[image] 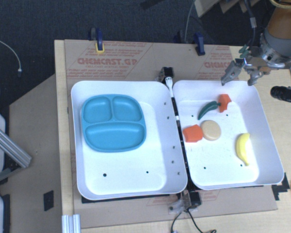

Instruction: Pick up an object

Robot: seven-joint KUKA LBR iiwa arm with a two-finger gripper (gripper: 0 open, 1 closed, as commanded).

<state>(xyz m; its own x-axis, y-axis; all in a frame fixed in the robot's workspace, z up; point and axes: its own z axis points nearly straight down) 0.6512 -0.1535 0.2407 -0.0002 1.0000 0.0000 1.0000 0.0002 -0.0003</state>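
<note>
Landmark: centre divider (174,111) where the two bins meet.

Left of divider: left bin (87,178), shallow, white, rounded corners. Blue three-compartment plate (114,123) sits in its far-left part, compartments bare. Wide open white floor between plate and divider, and along the bin's near edge. Cardboard sheet (136,57) shows as a strip beyond the bin's far rim, on the desk (34,106); two blue clamps (99,37) pin its far edge.

Right of divider: right bin (223,178). Orange block (192,133) lies just beside the divider, touching a tan round disc (211,130) on its right. Green pepper-like piece (207,109) lies farther back, slanted, its tip near a small orange-red piece (224,102); whether these two touch I cannot tell. Yellow banana (243,148) is farthest from the divider, near the right wall, apart from the disc. Near half of this bin's floor is bare; so is the far-left corner by the divider.

Arm (281,28) enters top right, well right of the divider, orange band above grey wrist. Gripper (241,75) hangs over the right bin's far rim, beyond the orange-red piece, pointing down. Two fingers (229,75) spread apart, nothing between them. All objects lie loose on the bin floor.
</note>
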